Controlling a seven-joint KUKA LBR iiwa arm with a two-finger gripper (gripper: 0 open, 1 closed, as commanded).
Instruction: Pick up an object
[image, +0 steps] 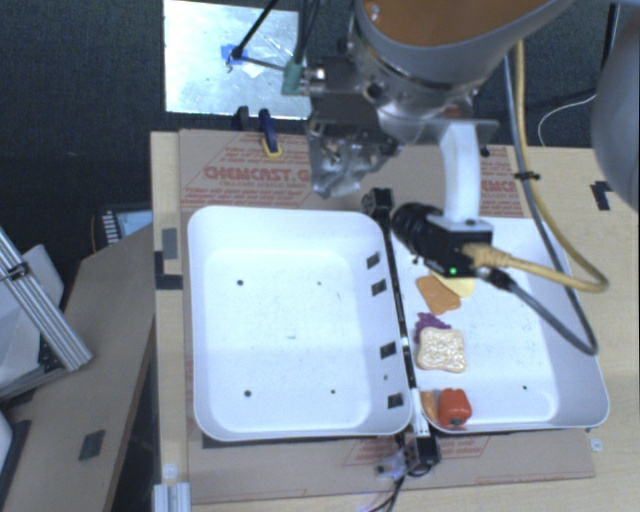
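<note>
My gripper (338, 172) hangs above the far rim of the left bin (215, 400), near the cardboard backing. I see nothing held in it. The objects lie in the right bin (560, 400), along its left side. An orange wedge (436, 293) rests beside a pale yellow piece (466, 289). Nearer the camera come a small purple item (432, 323) and a beige square cracker (441, 351). A red and orange pepper-like toy (454, 406) sits at the bin's near left corner. All of these lie well to the near right of the gripper.
A divider with black clips (395, 300) separates the two bins. A yellow cable (545, 270) loops over the right bin. Cardboard with red print (240, 172) lies behind the bins, with a blue and yellow clamp (268, 135) on it.
</note>
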